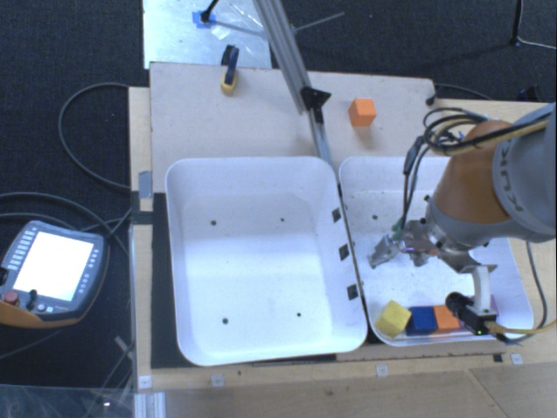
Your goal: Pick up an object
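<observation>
Three small blocks lie in a row along the near wall of the right bin (365, 177): a yellow block (392, 318), a blue block (423, 320) and an orange block (446, 318). My gripper (384, 252) hangs over the middle of that bin's floor, above and slightly left of the blocks. It is apart from them, and nothing shows in it. The grey arm with its orange band (466, 185) comes in from the right and covers part of the bin.
The left bin (187, 233) sits beside the right one. An orange cube (363, 111) rests on the bench behind the bins. A blue and yellow clamp (229, 68) and a slanted metal pole (287, 50) stand at the back. A teach pendant (48, 273) lies far left.
</observation>
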### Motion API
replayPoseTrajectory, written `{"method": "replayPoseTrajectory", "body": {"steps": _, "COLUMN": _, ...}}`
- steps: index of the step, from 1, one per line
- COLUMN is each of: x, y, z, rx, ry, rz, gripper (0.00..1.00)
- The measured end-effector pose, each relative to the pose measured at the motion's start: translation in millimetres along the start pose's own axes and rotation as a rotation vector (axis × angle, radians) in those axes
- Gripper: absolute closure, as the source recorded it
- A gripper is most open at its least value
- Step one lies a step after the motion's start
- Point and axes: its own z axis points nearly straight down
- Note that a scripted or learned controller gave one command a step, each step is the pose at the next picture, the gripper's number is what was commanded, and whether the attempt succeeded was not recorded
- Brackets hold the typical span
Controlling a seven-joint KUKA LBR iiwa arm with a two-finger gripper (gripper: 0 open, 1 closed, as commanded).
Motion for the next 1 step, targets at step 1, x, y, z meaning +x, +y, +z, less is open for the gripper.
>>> {"method": "replayPoseTrajectory", "body": {"steps": 1, "x": 47.8, "y": -4.1, "z": -103.0, "rx": -0.017, "ry": 0.0, "rz": -0.01, "gripper": 0.0}}
